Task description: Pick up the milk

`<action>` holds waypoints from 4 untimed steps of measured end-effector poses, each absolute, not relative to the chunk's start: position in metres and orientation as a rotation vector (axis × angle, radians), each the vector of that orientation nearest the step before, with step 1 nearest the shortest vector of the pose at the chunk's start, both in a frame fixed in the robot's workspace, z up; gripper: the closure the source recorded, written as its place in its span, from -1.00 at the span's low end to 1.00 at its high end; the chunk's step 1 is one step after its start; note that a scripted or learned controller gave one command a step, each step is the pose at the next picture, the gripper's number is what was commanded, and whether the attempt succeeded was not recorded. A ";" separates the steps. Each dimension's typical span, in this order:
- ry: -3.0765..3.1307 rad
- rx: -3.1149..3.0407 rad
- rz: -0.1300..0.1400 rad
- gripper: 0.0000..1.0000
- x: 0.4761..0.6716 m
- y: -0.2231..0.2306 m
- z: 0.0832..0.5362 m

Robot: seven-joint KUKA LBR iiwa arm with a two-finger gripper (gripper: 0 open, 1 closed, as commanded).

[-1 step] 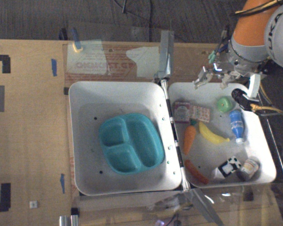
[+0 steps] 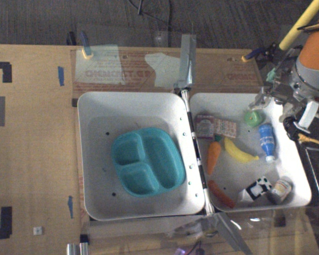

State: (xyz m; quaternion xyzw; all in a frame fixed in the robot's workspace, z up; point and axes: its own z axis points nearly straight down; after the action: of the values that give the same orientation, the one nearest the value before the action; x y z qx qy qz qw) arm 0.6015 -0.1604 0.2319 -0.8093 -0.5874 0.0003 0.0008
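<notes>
Looking into the right bin [image 2: 303, 187], you are finding the milk [image 2: 257, 188], a small cow-patterned carton lying tilted near the front wall, beside a grey cup [image 2: 279, 189]. It is probably light, stiff and slick; take its flat sides. The gripper [image 2: 279, 97] is hovering at the bin's far corner; I cannot tell its opening.

Two white bins sit side by side on the bench [image 2: 32, 158]. The left bin [image 2: 95, 110] holds a teal divided plate [image 2: 148, 162]; the right bin [image 2: 303, 187] holds a carrot [image 2: 213, 156], banana [image 2: 239, 152], blue bottle [image 2: 266, 140] and cow-patterned milk carton [image 2: 257, 188]. The gripper [image 2: 263, 101] hangs over the right bin's far edge, beside a green cup [image 2: 252, 117].
</notes>
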 end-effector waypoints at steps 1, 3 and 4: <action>-2.065 -2.367 0.000 -1.00 0.533 -0.137 0.142; -2.311 -2.125 0.000 -1.00 0.479 -0.177 0.103; -2.532 -1.865 -0.006 -1.00 0.482 -0.197 0.088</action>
State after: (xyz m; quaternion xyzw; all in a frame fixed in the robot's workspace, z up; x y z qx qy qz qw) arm 0.4818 -0.1969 0.0881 -0.5931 -0.8051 -0.0020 -0.0017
